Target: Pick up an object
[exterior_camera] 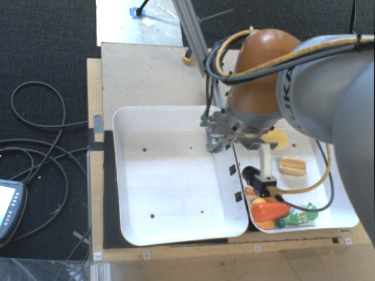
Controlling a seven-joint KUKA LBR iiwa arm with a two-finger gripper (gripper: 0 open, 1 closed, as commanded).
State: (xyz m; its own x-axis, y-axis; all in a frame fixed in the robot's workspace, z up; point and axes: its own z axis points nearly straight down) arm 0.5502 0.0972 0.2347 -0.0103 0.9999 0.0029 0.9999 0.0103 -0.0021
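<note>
Seen from above, the arm [328, 86] is reaching in from three o'clock, and its gripper [215, 138] is hanging over the seam between the left bin [135, 157] and the right bin [345, 218]. Whether it is open, or gripping anything, cannot be told. The objects are lying in the right bin toward four o'clock of the gripper: a bread roll [292, 167], long axis nine-to-three, and further out a carrot [268, 211] and green bottle [299, 217].
</note>
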